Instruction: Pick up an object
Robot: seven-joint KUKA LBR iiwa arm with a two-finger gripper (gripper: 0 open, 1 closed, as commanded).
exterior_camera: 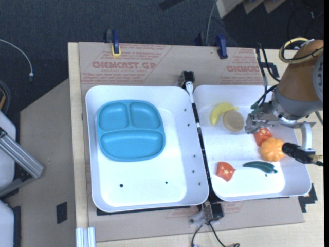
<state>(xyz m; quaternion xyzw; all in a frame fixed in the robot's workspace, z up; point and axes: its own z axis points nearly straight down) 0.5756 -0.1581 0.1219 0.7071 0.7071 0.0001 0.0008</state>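
In the right bin (241, 187), fingers (255, 123) hang just beside the tan disc (233, 121).

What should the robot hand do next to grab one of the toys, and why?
Probably drop straight down a little. The gripper hangs over the right bin, right above the red toy, with the orange pumpkin just below it in the picture and the tan disc to its left. Nothing shows between its fingers, so going lower comes before any grab.
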